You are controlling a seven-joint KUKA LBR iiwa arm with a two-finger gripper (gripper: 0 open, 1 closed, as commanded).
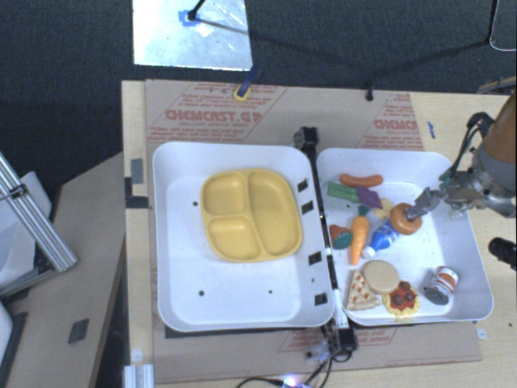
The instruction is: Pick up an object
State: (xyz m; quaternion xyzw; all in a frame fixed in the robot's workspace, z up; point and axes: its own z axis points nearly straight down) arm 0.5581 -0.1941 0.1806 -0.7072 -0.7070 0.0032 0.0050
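Note:
The right bin (477, 285) holds several toy foods: a sausage (361, 180), a green piece (342, 191), a purple piece (371, 199), an orange carrot (358, 238), a blue bottle (382, 238), a round tan biscuit (380, 276), a pizza slice (360, 295), a red-topped piece (401, 299) and a small can (443, 281). A round orange-brown toy (404, 220) lies in the middle of the bin. My gripper (420, 206) reaches in from the right, with its tip right at the upper right edge of that toy. Whether it grips the toy is unclear.
The left bin (174, 241) holds a yellow divided plate (249, 215). A black divider (317, 217) with clips runs between the bins. Cardboard (210, 111) lies under both. A shiny metal sheet (192, 23) lies beyond the bench, and a metal frame (32, 225) stands at the left.

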